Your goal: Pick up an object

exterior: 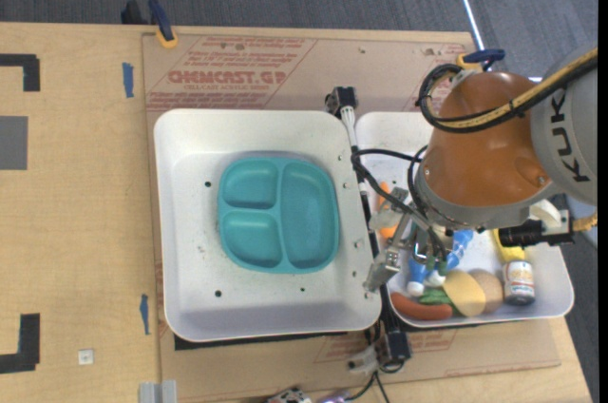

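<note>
Object: hot-dog toy (424, 307) is lying flat in the right bin (560, 301), at that bin's near edge, just below and slightly right of my jaws.
Long axis: it is running left to right along the bin's near wall, its red end pointing left toward the divider between the bins, a green piece lying along its top.
Jaws: my gripper (404, 251) is hanging low over the left part of the right bin; I cannot tell whether the jaws are spread or pressed together, since the metal parts and cables are blurring together there.
Hold: nothing is showing clearly between my jaws, and I cannot tell whether they are touching anything.
Beside my jaws: a blue-and-white tube (439, 260) is lying just to the right, slanting; an orange piece (384, 201) is peeking out just above and to the left.
Farther right of my jaws: a tan egg-shaped thing (468, 293), then a small white bottle (519, 282), with a yellow item (511, 251) above it.
Left of my jaws: the left bin (180, 201) is carrying a teal divided plate (279, 213), well apart from me.
</note>
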Controlling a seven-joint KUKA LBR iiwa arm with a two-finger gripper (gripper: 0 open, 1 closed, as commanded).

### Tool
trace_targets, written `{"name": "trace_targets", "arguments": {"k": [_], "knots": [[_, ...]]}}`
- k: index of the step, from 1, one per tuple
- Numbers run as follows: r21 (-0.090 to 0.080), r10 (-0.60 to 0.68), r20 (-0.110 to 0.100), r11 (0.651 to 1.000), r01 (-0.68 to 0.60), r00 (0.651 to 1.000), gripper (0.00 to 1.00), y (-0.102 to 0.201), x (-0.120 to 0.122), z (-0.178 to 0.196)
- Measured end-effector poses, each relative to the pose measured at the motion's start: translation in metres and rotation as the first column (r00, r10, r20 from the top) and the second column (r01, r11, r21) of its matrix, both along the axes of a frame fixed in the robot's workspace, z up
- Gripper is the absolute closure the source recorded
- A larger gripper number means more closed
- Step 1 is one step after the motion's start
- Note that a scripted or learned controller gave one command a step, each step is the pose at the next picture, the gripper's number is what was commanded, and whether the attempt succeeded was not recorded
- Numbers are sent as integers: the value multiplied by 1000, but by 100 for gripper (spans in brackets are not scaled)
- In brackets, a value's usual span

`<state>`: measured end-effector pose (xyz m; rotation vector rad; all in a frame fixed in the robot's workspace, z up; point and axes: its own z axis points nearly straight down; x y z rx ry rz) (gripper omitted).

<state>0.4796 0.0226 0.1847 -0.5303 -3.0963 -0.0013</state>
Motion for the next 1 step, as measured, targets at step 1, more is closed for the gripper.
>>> {"name": "trace_targets", "arguments": {"k": [1], "knots": [[0,0,0,1000,0,1000,0,0,0,0]]}}
